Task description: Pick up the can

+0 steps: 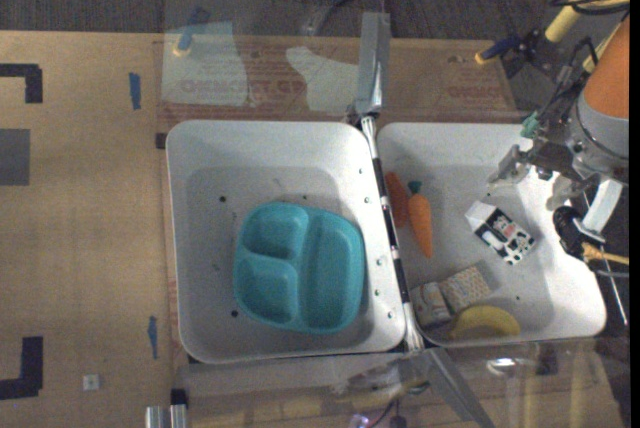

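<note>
Tray in left bin

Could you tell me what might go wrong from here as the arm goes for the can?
1. The can lies on its side at the right bin's near edge, against the banana, so it may roll or get crowded.
2. The small carton lies between the gripper and the can and could get bumped.

Small cylindrical can with patterned tan-and-grey label, lying on its side, near front edge of right white bin, touching yellow banana.
</note>
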